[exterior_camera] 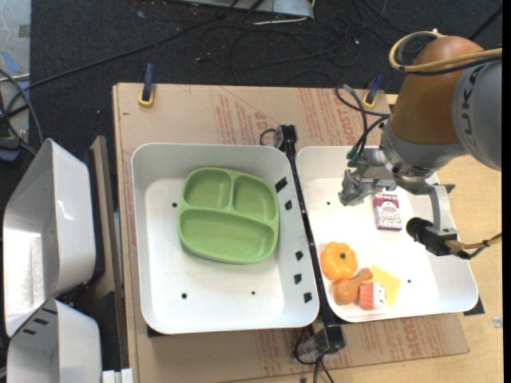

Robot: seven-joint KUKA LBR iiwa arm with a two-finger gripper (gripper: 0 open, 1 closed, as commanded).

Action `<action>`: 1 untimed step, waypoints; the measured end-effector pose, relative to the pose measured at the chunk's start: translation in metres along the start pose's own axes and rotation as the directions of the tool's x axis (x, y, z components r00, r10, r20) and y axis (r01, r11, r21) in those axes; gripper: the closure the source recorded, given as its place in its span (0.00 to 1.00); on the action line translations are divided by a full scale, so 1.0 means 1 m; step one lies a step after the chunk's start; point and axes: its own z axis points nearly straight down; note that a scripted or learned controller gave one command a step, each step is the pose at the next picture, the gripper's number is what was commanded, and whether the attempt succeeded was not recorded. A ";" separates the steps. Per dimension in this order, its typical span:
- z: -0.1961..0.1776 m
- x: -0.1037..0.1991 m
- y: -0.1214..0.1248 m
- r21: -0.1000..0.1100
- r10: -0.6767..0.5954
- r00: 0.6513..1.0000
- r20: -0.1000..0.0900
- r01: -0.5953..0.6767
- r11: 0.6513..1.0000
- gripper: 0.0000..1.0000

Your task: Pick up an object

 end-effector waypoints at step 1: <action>0.005 0.047 0.000 -0.001 -0.001 1.000 0.000 0.001 1.000 1.00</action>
